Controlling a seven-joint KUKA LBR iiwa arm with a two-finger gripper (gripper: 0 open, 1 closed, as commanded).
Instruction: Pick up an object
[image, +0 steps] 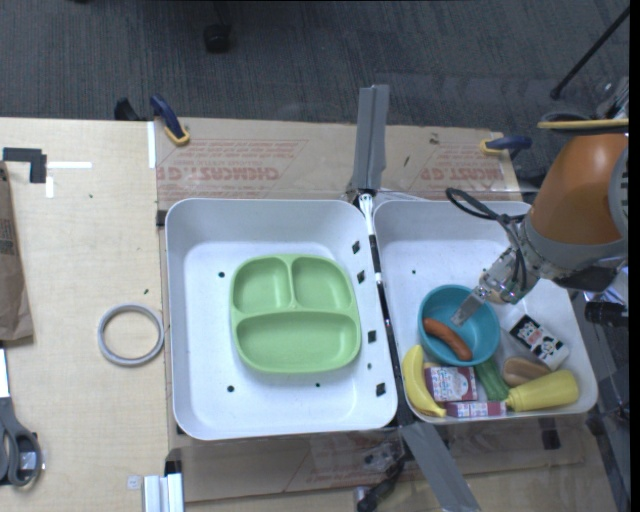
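Note:
In the right bin (420, 250), a blue bowl (482, 340) holds an orange sausage (447, 339). My gripper (472, 307) reaches down from the right, its tips over the bowl's upper rim, just right of the sausage. Around the bowl lie a banana (417, 383), a pink snack box (452, 388), a green item (492, 381), a yellow bottle-shaped toy (545, 391), a tan piece (522, 369) and a small black-and-white box (538, 339). Nothing visible sits between the fingers.
The left bin (190, 300) holds a green divided plate (296, 313). A roll of tape (130, 333) lies on the bench at left, scissors (18, 455) at the bottom left corner. A grey divider bar (371, 140) rises between the bins at the back.

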